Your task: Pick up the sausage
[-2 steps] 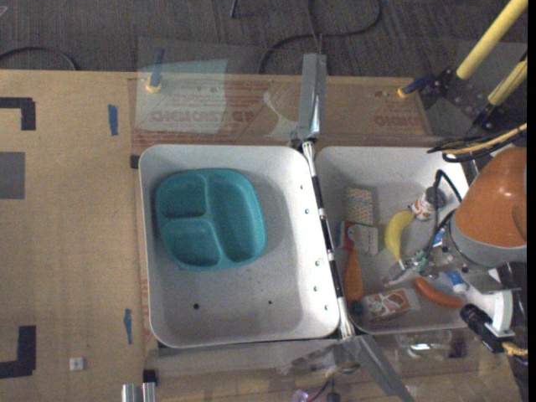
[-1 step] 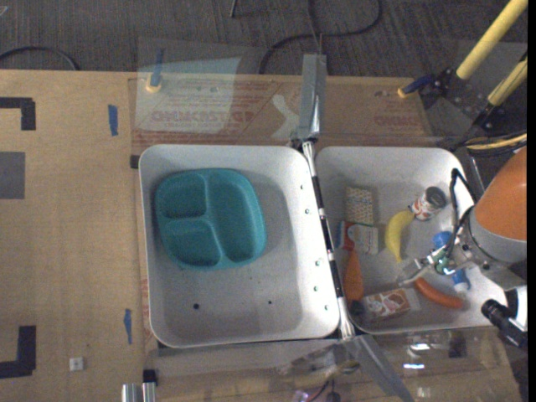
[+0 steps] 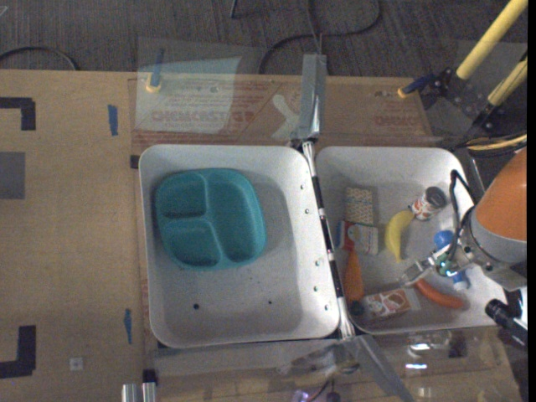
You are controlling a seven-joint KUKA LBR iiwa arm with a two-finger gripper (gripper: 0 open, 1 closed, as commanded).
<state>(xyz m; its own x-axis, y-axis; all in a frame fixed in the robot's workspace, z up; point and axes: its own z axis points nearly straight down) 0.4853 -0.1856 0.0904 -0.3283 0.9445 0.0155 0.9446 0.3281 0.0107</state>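
Poised low over the sausage point(image 3: 441, 295) in the right bin point(image 3: 381, 159); hand point(image 3: 423, 268) seemingly released, ready to close.

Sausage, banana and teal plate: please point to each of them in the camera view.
sausage point(image 3: 441, 295): camera view, on the middle of its orange-red length.
banana point(image 3: 396, 234): camera view, on the middle of its yellow curve.
teal plate point(image 3: 251, 224): camera view, on its right rim.

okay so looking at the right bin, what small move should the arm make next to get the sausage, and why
Probably lower the tool a little and shift it toward the sausage. The tool sits just above the sausage's left end, not around it, and a small carton lies close on the left.
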